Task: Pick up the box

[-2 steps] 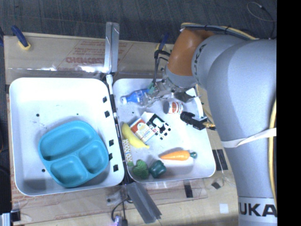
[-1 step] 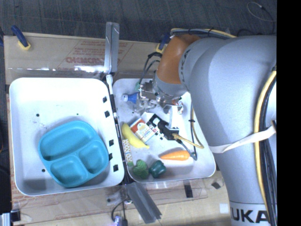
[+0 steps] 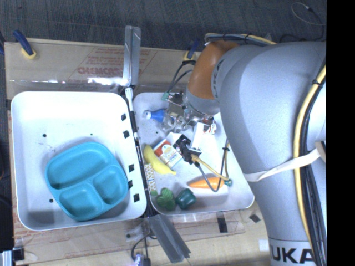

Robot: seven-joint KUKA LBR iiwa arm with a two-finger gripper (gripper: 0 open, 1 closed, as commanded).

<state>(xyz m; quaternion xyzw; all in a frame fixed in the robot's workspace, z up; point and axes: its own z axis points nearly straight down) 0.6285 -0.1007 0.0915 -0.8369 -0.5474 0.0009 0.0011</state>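
One arm [image 3: 266, 93] bent low, hand [image 3: 176, 121] above box [image 3: 168, 153]

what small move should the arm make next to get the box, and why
Probably a short descent onto the box. The gripper sits above the right bin, just up and right of the box, which lies tilted beside the banana with nothing between the fingers. Shifting slightly toward the box first should keep clear of the banana.
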